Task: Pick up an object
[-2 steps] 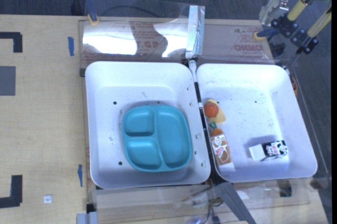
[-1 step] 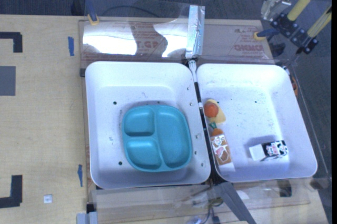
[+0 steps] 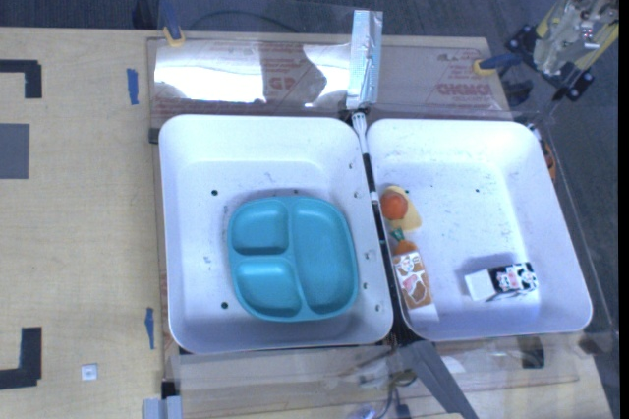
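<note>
Two bins, one tray, three small items

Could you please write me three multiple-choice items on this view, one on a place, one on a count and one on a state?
1. Where does the teal divided plate lie?
A. left bin
B. right bin
C. on the bench

2. How many compartments has the plate?
A. two
B. three
C. five

3. How does the small white carton lie?
A. apart from the other items
B. on the plate
C. under the orange toy

Answers: 1 A, it sits on the left bin's floor; 2 B, two small, one long; 3 A, bare floor surrounds it.
</note>
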Robot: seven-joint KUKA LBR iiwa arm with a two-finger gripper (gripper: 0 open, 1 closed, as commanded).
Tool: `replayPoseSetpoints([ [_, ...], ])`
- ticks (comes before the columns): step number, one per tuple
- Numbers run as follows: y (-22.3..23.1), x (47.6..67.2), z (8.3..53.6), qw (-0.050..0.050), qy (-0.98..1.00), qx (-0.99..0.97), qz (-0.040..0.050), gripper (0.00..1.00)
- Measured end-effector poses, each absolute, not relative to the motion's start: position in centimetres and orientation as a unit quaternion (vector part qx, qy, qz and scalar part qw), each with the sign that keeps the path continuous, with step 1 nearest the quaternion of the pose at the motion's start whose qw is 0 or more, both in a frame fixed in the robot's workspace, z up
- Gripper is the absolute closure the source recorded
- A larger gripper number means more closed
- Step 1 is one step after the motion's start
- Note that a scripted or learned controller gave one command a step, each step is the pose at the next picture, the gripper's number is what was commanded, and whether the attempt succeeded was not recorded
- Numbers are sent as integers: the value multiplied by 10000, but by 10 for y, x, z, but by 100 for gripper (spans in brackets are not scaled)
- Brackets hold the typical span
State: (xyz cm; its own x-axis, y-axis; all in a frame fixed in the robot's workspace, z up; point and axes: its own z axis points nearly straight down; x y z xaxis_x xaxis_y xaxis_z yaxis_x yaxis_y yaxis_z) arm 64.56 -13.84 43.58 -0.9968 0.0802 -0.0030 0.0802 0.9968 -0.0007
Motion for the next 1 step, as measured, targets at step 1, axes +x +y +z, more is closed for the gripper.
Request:
replayPoseSetpoints([
  [1, -195, 651, 437, 46, 9997, 236, -14, 100],
])
